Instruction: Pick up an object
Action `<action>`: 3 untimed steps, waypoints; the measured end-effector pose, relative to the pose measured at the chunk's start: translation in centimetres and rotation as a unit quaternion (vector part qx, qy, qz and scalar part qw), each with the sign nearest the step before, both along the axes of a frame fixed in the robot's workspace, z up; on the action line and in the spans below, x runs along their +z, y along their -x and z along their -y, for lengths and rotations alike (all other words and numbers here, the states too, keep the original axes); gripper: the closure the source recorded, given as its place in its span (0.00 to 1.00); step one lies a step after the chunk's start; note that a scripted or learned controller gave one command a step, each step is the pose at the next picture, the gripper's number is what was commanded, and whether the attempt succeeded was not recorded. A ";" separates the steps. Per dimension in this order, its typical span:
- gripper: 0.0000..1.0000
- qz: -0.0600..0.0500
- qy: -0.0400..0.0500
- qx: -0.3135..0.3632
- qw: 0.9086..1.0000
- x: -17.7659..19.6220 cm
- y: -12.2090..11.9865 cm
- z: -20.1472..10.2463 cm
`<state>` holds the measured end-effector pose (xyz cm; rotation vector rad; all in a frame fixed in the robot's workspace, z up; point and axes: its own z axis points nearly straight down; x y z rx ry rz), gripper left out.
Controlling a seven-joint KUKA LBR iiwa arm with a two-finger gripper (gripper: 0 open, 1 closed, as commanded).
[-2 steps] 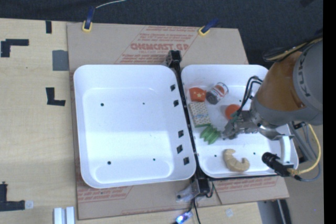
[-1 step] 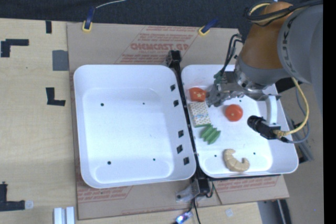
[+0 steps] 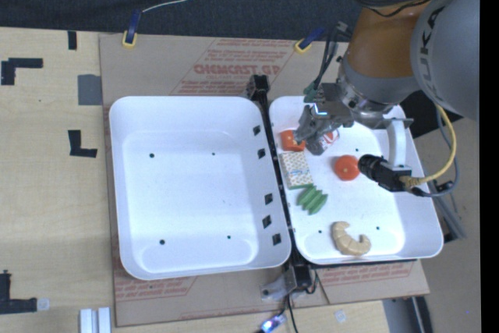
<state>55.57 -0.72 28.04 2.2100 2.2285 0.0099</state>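
Note:
The right bin (image 3: 405,238) holds several small items. An orange-red piece (image 3: 291,140) lies at its upper left, partly under the gripper. Below it sits a patterned beige block (image 3: 295,168), then a green pea pod (image 3: 312,200). A red tomato (image 3: 346,167) rests near the middle and a tan croissant (image 3: 350,239) lies near the front edge. My gripper (image 3: 318,138) hangs over the bin's upper left, just right of the orange-red piece. Its dark fingers point down.
The left bin (image 3: 187,183) stands beside the right one, with a black clip divider (image 3: 269,168) between them. A black cable fitting (image 3: 382,171) of the arm hangs over the right bin's right side. Cardboard (image 3: 226,62) lies under both bins.

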 end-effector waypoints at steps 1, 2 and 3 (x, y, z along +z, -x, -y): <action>1.00 -0.002 0.000 0.000 1.000 4.4 -0.4 -4.6; 1.00 -0.005 0.000 0.000 1.000 3.8 3.6 -10.4; 1.00 -0.003 0.001 -0.004 1.000 7.4 7.3 -7.3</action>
